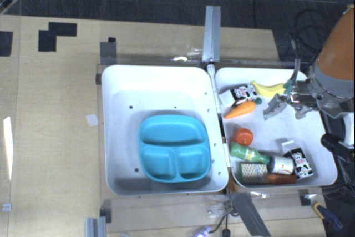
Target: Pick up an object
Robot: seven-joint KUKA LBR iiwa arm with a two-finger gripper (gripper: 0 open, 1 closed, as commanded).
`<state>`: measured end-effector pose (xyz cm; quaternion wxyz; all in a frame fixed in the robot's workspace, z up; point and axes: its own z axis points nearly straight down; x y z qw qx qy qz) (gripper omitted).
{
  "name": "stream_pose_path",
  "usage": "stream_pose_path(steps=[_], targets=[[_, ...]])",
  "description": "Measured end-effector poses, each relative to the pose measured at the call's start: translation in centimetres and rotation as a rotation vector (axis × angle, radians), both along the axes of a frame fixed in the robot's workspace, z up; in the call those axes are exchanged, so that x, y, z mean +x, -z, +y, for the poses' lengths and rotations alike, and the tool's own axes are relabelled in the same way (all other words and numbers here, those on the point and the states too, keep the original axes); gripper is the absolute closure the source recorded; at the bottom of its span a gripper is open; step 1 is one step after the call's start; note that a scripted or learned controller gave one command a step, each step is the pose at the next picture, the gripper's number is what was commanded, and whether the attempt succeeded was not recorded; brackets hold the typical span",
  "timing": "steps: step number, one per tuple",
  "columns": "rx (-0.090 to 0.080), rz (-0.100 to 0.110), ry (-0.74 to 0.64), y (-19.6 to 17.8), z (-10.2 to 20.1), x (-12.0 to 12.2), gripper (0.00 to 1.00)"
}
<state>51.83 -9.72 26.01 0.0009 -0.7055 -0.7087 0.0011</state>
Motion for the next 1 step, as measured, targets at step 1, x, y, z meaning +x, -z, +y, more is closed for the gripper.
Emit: stream_pose_path(steps=[1], targets=[[0.001, -0.001, -0.117, 4.92, -3.72, 11.34, 0.0]])
